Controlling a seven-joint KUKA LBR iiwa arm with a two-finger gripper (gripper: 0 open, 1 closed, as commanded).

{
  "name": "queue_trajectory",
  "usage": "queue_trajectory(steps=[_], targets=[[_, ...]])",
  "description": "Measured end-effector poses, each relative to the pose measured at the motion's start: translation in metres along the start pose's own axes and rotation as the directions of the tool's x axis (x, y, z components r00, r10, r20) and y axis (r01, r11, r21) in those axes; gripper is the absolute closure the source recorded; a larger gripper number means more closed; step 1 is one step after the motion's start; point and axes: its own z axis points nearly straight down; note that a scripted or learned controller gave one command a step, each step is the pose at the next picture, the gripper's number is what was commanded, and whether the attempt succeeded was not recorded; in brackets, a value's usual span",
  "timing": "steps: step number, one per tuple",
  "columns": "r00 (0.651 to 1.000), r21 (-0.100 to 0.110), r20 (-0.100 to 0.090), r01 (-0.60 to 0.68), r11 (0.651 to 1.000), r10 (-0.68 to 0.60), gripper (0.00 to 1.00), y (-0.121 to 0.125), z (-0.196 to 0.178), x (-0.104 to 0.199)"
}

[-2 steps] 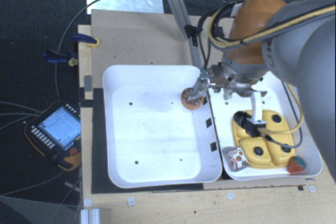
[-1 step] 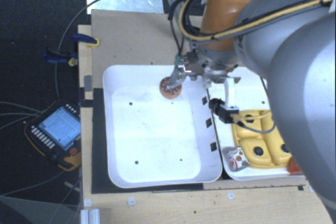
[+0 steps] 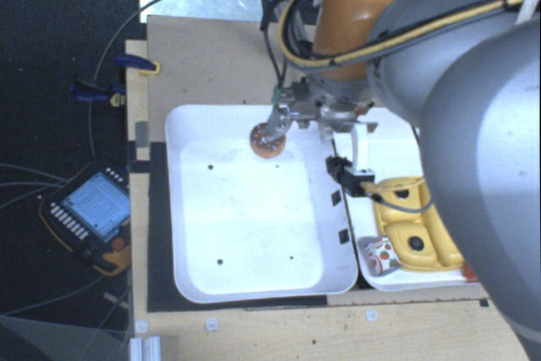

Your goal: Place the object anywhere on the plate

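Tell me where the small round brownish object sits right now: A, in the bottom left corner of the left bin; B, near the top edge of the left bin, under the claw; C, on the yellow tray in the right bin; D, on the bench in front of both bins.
B: the small round brownish object lies near the upper edge of the left bin, right under the claw.

One camera hangs above the worktop (image 3: 254, 317) and looks down at a slant. The left white bin (image 3: 245, 266) sits near the centre of the frame, seen whole; the right bin (image 3: 397, 152) is cut off behind the grey arm (image 3: 473, 123), which looms large and close at the right. Dark floor (image 3: 59, 13) fills the left side.
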Motion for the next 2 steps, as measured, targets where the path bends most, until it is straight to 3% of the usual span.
queue_trajectory(steps=[1, 2], targets=[[1.000, 0.000, -0.001, 0.000, 1.000, 0.000, 1.00, -0.0018, -0.0116, 0.0146], [1.000, 0.001, 0.000, 0.000, 1.000, 0.000, 0.00, -0.0018, -0.0113, 0.0140]])
